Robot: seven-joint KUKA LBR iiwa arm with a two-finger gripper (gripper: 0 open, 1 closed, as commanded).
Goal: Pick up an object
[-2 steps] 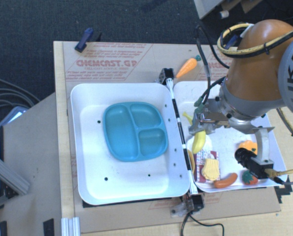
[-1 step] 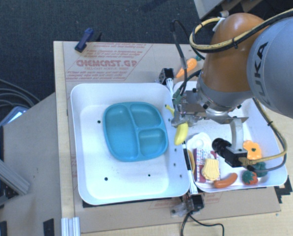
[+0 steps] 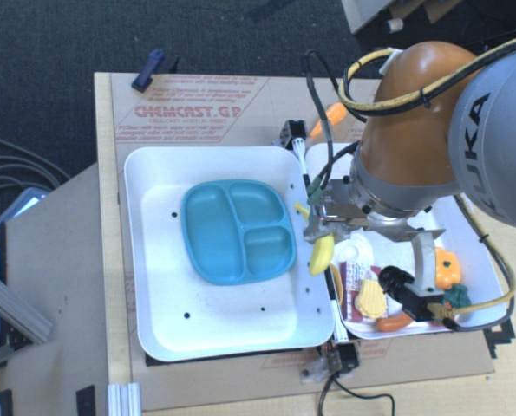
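My jaws' state I cannot tell, so above the banana [image 3: 322, 254] I should descend squarely, clear of the right bin [image 3: 492, 258] wall.

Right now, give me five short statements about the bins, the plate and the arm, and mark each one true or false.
1. A blue divided plate lies in the left bin. True.
2. The blue plate has four compartments. False: it has three, one long and two smaller.
3. A yellow banana lies near the wall between the two bins, below the arm's wrist. True.
4. The toys are piled in the left bin. False: the toy food, including an orange piece, lies in the right bin.
5. The arm enters from the view's left. False: it comes in from the right and hangs over the right bin.
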